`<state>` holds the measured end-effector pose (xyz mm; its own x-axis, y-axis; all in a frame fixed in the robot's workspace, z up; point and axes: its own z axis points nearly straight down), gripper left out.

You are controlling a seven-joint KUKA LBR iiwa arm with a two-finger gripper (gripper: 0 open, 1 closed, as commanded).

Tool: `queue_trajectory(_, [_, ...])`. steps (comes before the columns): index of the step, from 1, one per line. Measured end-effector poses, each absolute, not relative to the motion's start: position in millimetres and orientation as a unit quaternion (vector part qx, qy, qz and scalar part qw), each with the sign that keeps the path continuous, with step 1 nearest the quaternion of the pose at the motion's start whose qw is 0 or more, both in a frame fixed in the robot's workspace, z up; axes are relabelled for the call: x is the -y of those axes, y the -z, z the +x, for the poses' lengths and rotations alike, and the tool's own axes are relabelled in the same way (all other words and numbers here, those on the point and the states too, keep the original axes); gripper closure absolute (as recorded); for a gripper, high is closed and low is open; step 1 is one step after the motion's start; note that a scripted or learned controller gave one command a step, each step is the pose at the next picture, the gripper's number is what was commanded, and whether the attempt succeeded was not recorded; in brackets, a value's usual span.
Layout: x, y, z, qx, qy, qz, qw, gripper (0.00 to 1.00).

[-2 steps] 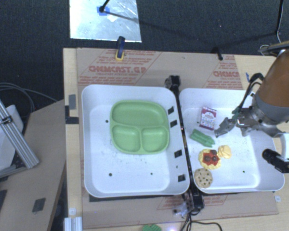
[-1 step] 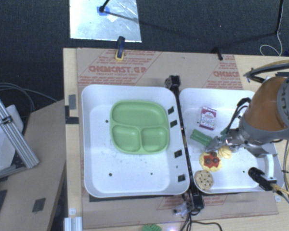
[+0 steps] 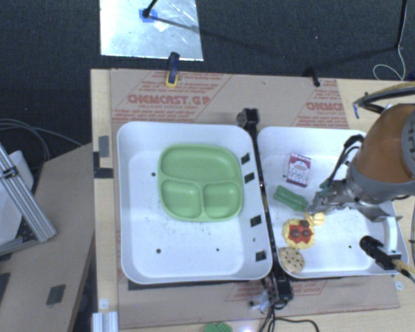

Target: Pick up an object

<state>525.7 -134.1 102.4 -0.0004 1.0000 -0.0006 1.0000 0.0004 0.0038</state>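
Worktop [image 3: 214, 92] surface carries two shallow white bins side by side, with my arm [image 3: 391, 151] reaching in from the right over the right bin [image 3: 346, 251]. My end effector [image 3: 319, 206] sits low inside that bin, near its middle, its tip directly above a small pale yellow item [image 3: 318, 218]. Whether the tip touches that item cannot be determined, and I cannot tell how far my end effector is open or whether it has hold of anything, because the wrist and cabling cover it. Candidate objects for pickup all lie in the left half of the right bin. A small red-and-white carton [image 3: 299, 169] lies toward the far side. A green elongated object [image 3: 289, 198] lies just left of my end effector. A yellow toy piece with a red centre [image 3: 299, 233] lies just below the pale yellow item, and a round cookie-like disc [image 3: 290, 258] rests near the bin's near-left corner. The left bin [image 3: 142, 247] holds a green three-compartment tray [image 3: 199, 182], sitting flat near its centre. Beyond the bins, a yellow-handled clamp [image 3: 172, 72] grips the far edge of the worktop.
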Motion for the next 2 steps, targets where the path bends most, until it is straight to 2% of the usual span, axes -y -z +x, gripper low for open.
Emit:
queue_trajectory(1, [134,-102,525.6,-0.707,-0.0011,0.707,0.001,0.00])
queue_trajectory(2, [96,-86,501.2,-0.708,-0.0022,0.706,0.004,0.00])
